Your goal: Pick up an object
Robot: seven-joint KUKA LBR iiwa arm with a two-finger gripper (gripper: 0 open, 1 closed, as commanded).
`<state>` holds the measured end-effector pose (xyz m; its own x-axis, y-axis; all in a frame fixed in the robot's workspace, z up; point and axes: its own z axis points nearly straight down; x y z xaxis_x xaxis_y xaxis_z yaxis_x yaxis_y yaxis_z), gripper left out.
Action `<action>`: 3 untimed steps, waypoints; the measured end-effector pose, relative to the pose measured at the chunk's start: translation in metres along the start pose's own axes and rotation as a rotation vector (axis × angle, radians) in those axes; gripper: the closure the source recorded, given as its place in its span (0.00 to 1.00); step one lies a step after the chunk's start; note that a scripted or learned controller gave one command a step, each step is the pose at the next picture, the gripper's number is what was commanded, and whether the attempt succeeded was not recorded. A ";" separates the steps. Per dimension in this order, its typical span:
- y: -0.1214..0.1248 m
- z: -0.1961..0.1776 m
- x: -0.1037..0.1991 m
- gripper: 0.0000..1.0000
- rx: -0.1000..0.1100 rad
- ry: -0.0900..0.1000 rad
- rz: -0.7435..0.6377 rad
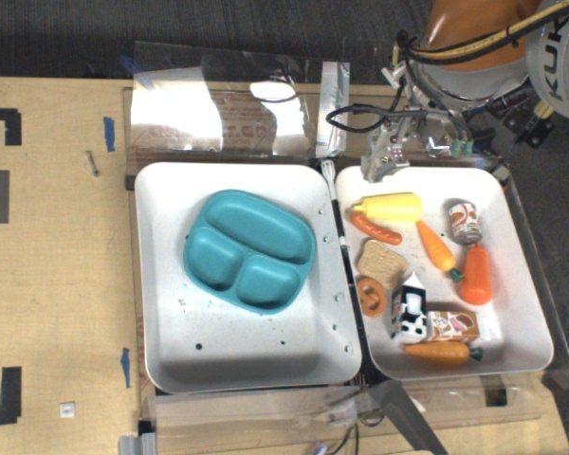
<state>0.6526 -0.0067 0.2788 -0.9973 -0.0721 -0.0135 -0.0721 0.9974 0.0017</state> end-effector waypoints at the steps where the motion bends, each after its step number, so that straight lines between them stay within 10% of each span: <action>1: -0.040 0.034 0.073 1.00 0.000 0.010 -0.263; 2: -0.092 0.178 0.055 1.00 0.003 -0.002 -0.384; 3: -0.092 0.178 0.055 0.00 0.003 0.000 -0.384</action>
<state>0.6064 -0.1018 0.0996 -0.8978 -0.4401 -0.0131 -0.4401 0.8979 -0.0062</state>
